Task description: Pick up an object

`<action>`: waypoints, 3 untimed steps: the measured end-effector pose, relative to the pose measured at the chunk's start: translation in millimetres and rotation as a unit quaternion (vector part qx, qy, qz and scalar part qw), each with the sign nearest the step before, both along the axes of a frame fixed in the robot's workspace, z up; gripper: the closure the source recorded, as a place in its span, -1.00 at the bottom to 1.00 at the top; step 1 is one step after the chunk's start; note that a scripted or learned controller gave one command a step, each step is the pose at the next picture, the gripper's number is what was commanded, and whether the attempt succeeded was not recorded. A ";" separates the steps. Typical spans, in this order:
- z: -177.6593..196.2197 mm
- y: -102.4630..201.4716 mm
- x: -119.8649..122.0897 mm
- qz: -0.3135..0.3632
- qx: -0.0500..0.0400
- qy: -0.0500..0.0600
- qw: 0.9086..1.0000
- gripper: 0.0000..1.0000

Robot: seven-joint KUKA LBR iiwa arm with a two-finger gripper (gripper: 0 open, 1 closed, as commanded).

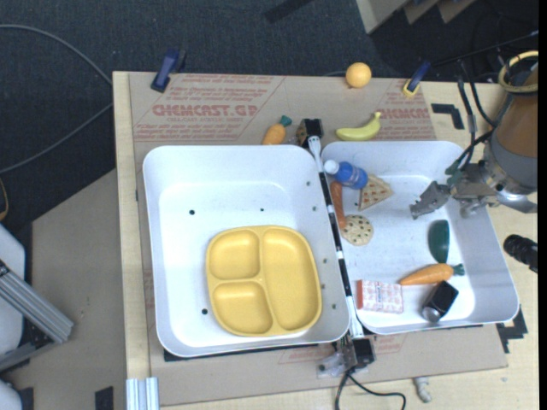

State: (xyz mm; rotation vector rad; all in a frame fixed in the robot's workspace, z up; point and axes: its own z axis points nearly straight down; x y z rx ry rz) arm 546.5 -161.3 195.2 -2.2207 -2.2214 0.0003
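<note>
Objects lie scattered in the right bin (402,156), beside the yellow tray (263,280).
From the tray rightward: cookie (356,229), carrot (426,273), green piece (439,240); above it the gripper (449,196), jaws spread, grasping nothing.

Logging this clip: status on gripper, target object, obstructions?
Two-finger gripper over right white bin, nothing between fingers. Dark green oblong object nearest, just below it. Orange toy carrot beside that, apart.
</note>
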 end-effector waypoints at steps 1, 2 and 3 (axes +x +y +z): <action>-48.8 -42.8 7.8 -0.001 0.000 0.001 1.000 -1.00; -111.4 -44.2 -4.0 0.000 0.000 0.001 1.000 -1.00; -100.6 -44.4 -2.9 0.000 0.000 -0.001 1.000 1.00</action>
